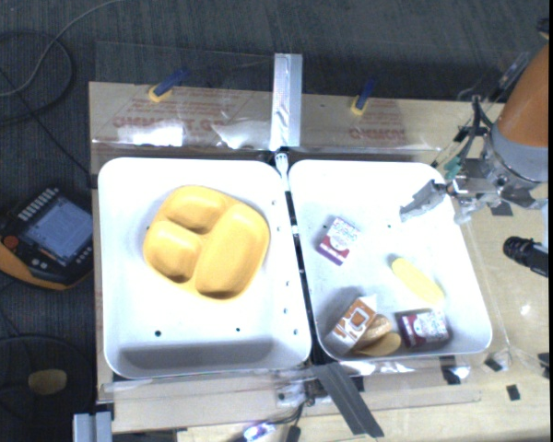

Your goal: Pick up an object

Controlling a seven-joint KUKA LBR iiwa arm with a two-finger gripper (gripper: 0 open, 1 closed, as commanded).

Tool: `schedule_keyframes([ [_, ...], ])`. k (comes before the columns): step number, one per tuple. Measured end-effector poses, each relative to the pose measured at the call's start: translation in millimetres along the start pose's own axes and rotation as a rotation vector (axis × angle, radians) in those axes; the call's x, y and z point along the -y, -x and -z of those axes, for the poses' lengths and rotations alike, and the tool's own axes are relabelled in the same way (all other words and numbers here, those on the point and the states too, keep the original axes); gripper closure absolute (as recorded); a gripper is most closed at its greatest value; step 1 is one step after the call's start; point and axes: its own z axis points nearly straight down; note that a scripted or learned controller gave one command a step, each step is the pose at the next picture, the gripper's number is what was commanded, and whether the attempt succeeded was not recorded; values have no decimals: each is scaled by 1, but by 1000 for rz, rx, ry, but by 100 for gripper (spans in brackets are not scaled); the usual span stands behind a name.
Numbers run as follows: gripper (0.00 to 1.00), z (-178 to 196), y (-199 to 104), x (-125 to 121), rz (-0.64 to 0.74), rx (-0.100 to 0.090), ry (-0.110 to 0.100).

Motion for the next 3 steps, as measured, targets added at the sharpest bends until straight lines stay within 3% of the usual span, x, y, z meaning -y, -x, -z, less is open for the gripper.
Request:
schedule_keyframes([
  [1,0,-84,-28,-11,246,0,0],
  [2,0,-162,4,-12,454,4,10],
  [3,0,-162,43,29,545,10,17],
])
